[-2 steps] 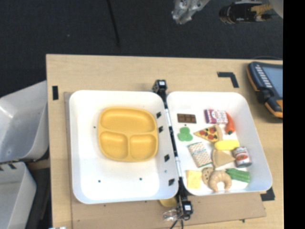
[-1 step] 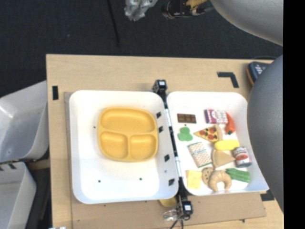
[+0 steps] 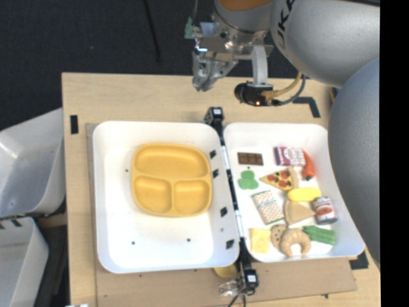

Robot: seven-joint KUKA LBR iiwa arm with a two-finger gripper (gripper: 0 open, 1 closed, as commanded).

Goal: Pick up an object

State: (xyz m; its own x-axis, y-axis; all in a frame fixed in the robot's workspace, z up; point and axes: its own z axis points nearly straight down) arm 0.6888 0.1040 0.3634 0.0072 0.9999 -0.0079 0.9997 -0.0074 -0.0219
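My gripper point(image 3: 204, 80) hangs high above the bench's far edge, behind the gap between the two bins. Nothing shows between its fingers. The right bin point(image 3: 319, 136) holds several toy foods: a chocolate bar point(image 3: 250, 158), a pink packet point(image 3: 289, 155), a pizza slice point(image 3: 279, 179), a green piece point(image 3: 247, 180), a cracker point(image 3: 266, 204), a yellow block point(image 3: 304, 194), a small can point(image 3: 324, 210), a croissant point(image 3: 295, 241) and a cheese square point(image 3: 259, 240). All lie well below and right of the gripper.
The left bin point(image 3: 108, 190) holds a yellow divided tray point(image 3: 172, 179). A black divider with clips point(image 3: 225, 190) runs between the bins. The grey arm point(image 3: 319, 31) fills the upper right. White containers point(image 3: 25, 165) stand off the bench at left.
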